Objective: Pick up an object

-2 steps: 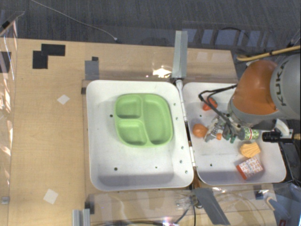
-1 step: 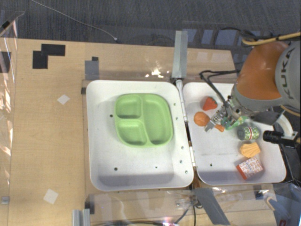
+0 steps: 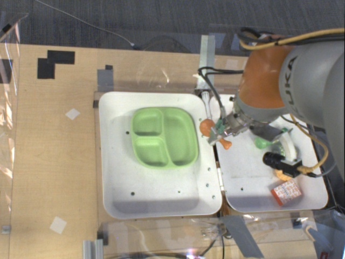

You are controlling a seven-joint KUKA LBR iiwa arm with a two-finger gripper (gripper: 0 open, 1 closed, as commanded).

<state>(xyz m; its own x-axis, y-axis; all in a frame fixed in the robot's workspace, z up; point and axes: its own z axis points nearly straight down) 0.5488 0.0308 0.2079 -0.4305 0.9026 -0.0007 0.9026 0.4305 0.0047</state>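
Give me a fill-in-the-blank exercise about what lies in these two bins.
1. The green plate has ___ compartments.
2. The plate lies in the white bin on the view's ___ side.
3. The small red box lies in the second bin, on the view's ___ side.
Missing words: three; left; right.

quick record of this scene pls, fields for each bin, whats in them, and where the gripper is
left bin: white, holds a green three-compartment tray
right bin: white, holds a red and white patterned block toward its lower right corner and a small green object by the arm
gripper: low over the seam between the two bins
near gripper: orange object right beside it; held or not cannot be told
arm: orange band, reaching in from the right
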